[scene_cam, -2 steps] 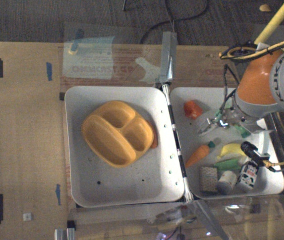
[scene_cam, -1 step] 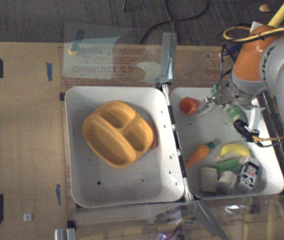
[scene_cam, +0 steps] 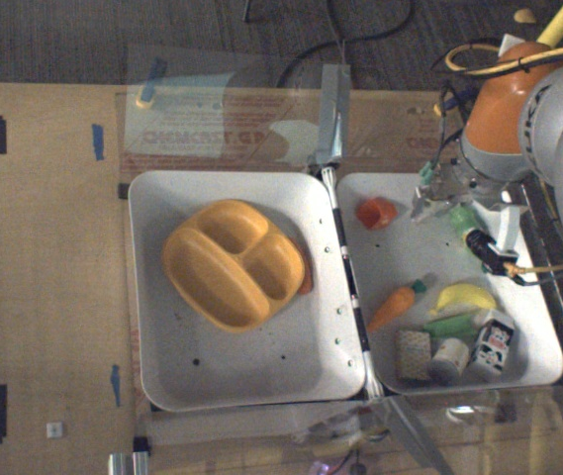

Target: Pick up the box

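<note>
The arm point(scene_cam: 548, 117) is cut off by the right edge. The tool point(scene_cam: 437, 198) is too blurred to read. A small red thing point(scene_cam: 306, 283) is mostly hidden under the orange divided plate point(scene_cam: 234, 262).

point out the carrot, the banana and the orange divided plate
carrot point(scene_cam: 392, 307), camera view, middle of its orange body
banana point(scene_cam: 464, 296), camera view, middle of its yellow curve
orange divided plate point(scene_cam: 234, 262), camera view, ridge between its compartments
</note>
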`<control>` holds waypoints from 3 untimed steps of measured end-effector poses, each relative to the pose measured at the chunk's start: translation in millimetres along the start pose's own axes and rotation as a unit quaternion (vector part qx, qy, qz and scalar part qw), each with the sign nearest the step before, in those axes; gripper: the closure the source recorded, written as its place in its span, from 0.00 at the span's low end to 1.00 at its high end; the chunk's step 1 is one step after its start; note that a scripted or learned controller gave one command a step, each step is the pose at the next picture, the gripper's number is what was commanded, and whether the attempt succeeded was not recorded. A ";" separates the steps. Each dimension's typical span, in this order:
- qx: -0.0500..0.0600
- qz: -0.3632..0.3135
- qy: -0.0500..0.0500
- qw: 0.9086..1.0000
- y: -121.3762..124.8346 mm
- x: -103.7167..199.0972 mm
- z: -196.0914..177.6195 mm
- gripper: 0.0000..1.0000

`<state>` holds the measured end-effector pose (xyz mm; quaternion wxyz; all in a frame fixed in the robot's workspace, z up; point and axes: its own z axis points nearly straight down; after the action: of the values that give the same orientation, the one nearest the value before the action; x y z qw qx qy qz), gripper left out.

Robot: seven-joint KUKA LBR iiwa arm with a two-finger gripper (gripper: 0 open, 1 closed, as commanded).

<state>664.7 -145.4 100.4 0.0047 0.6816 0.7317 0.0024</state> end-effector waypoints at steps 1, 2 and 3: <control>0.002 -0.093 0.001 0.996 1.9 -42.0 -155.0 1.00; 0.001 -0.151 0.000 0.989 0.8 -78.1 -337.6 1.00; 0.002 -0.152 0.000 0.988 1.1 -77.2 -336.7 0.00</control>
<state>667.9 -221.3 437.4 0.0032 0.5628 0.8266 0.0004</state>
